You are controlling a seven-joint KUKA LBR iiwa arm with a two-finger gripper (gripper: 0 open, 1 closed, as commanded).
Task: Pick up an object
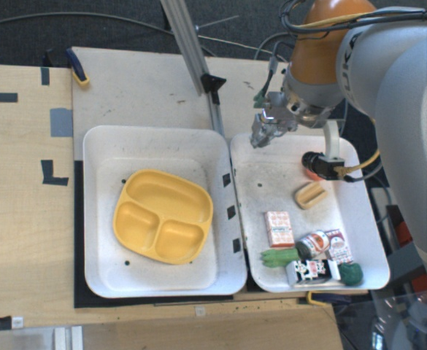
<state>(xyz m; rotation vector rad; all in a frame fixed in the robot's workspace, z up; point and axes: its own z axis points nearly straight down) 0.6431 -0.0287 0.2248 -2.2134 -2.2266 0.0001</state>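
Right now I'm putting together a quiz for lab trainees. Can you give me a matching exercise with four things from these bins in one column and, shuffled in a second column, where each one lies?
Things:
1. yellow divided tray
2. tan block
3. red and white box
4. dark green ball

Places:
A. right bin, the view's lower right corner
B. middle of the right bin
C. left bin
D. right bin, above the box in the view, nearer the right wall

Pairs: 1-C, 2-D, 3-B, 4-A
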